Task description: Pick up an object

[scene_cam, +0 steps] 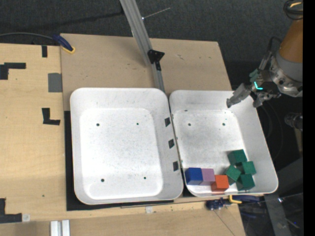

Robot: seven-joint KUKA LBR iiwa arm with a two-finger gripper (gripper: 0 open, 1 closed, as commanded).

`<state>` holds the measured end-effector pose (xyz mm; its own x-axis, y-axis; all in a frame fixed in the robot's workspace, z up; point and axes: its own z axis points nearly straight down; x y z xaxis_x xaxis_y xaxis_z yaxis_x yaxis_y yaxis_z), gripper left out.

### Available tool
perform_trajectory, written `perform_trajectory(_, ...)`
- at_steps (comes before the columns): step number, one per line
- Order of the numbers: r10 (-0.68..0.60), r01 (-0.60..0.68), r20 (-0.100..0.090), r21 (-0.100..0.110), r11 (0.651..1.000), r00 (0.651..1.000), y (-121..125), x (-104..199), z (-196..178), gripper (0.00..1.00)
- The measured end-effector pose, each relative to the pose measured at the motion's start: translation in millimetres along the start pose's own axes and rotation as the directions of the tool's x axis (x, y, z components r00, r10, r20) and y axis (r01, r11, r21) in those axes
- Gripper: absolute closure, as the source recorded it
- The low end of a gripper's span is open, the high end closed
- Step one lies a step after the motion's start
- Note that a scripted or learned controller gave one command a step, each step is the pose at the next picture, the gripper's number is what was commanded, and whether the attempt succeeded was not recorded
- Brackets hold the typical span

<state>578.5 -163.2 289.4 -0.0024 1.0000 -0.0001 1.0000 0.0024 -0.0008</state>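
Note:
Several small blocks lie bunched in the near right corner of the right bin (206, 102): a blue one (194, 175), a purple one (208, 175), an orange one (221, 182) and several green ones (240, 168). My gripper (247, 98) hangs over the far right corner of that bin, well away from the blocks. It is open, one grey finger (236, 96) pointing left over the rim, with nothing between the fingers.
The left bin (118, 97) stands beside the right one on the wooden bench. A slanted metal rail (140, 28) runs down to the gap between the bins at the back. A blue and yellow tool (65, 43) lies at the far left.

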Motion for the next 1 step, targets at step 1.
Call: perform_trajectory(1,0.002,-0.002,0.0,0.006,1.0,1.0,-9.6,-3.3,57.6,0.0)
